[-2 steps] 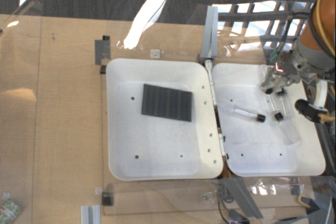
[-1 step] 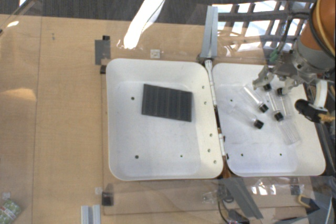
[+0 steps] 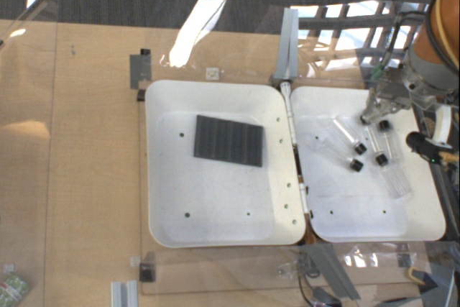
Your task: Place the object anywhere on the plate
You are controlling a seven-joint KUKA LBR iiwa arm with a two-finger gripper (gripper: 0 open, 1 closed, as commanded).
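Bench [image 3: 79,154] edge nearest the camera carries clamps and clear fittings, none of them part of the task. Two shallow white bins sit side by side on the bench, touching along their inner rims.

Left bin [image 3: 162,219]: one dark ribbed rectangular plate [image 3: 228,140] lies flat in the far half, near the middle, apart from every wall. Nothing rests on it.

Right bin [image 3: 431,230]: several clear tubes with black caps [image 3: 359,149] lie scattered across the middle and far half, loose and at differing angles. They are transparent and hard to count; there appear to be three or four. The nearest lies toward the right wall, another just beside the centre.

Tool [image 3: 375,113]: it hangs low over the far half of the right bin, at the far end of the tube cluster, carried by the grey arm with its orange band [image 3: 438,29] entering from the bin's far right corner. Whether the tool is spread or pressed together cannot be told from this angle, and no tube can be seen between its tips.

Assessment: the step in hand is the pick. The object is in the right bin and the plate is bare. The next move calls for a closure centred on one tube, across its width, since the tubes are likely to roll or slip, then a lift clear of the shared rims and a carry to the left bin for release over the plate.
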